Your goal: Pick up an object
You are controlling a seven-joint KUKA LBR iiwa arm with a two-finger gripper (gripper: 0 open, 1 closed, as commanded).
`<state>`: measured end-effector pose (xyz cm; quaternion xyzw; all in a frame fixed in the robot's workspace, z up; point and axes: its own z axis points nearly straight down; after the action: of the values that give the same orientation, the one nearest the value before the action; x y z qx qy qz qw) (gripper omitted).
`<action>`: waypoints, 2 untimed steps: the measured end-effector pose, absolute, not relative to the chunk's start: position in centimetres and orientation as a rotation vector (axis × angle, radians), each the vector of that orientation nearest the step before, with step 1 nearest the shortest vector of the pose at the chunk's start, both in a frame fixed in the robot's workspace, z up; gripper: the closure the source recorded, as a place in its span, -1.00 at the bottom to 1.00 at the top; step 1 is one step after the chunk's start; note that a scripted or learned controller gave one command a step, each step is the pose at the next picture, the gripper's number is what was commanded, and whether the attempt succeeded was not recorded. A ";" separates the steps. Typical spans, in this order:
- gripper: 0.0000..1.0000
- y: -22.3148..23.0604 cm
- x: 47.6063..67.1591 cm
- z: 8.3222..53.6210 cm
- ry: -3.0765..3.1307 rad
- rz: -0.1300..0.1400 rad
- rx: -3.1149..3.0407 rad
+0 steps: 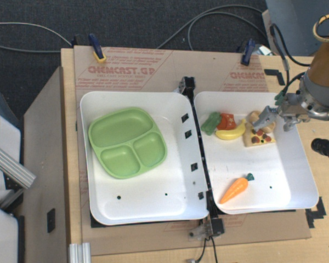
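The right bin point(288, 171) holds several toy foods. A green piece point(210, 123), a red piece point(227, 119) and a yellow banana point(231, 133) lie together at its far left. A pizza slice point(259, 138) and a beige piece point(254, 117) lie just right of them. An orange carrot point(234, 189) rests near the front. My gripper point(277, 119) hangs over the bin's far right, just right of the pizza slice, open with nothing between its fingers.
The left bin point(170, 201) holds a green divided plate point(127, 142). A black divider point(197, 147) runs between the bins. Clamps point(97, 47) and cables sit at the bench's far edge.
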<state>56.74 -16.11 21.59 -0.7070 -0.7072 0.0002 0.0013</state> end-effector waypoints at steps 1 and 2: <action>-1.00 -15.8 57.0 15.3 -2.216 0.006 -2.216; -1.00 -16.4 56.3 10.5 -2.215 0.006 -2.217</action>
<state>56.25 -16.40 10.54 -0.7074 -0.7068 0.0018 0.0040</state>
